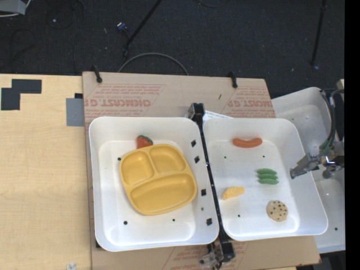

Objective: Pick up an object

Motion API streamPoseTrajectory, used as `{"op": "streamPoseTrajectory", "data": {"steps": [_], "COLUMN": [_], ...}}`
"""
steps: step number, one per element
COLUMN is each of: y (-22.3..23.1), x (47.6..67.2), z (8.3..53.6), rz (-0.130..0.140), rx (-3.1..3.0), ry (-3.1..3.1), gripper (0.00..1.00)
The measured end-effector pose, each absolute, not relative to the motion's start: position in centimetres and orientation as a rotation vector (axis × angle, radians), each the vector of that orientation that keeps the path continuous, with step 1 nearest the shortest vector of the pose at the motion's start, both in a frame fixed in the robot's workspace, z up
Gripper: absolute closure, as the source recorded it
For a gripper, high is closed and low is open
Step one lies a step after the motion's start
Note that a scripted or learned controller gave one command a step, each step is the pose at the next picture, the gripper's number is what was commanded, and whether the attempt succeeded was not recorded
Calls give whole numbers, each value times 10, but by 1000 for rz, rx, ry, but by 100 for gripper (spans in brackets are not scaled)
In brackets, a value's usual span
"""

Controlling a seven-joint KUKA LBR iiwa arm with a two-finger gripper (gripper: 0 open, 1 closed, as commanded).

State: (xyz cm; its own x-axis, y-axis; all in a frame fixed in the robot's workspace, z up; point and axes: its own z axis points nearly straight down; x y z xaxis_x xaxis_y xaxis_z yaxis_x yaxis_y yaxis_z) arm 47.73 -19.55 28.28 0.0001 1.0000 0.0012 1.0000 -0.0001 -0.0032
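Robotics lab: two white bins (112, 151) clamped on a cardboard-covered bench (169, 97), loose cables (152, 61) trailing across dark carpet (225, 32).

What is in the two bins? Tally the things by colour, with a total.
Orange: 1, sausage
Green: 1, pea pod
Yellow: 2, plate, corn
Tan: 1, cookie
Red: 1, strawberry
Total: 6
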Motion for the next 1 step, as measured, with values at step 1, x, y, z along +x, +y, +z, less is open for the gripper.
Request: {"op": "streamPoseTrajectory", "data": {"steps": [1], "y": [-189], "x": [481], "z": [221], "rz": [6], "rx": [-2214], "ry": [-2216], "gripper": [0]}}
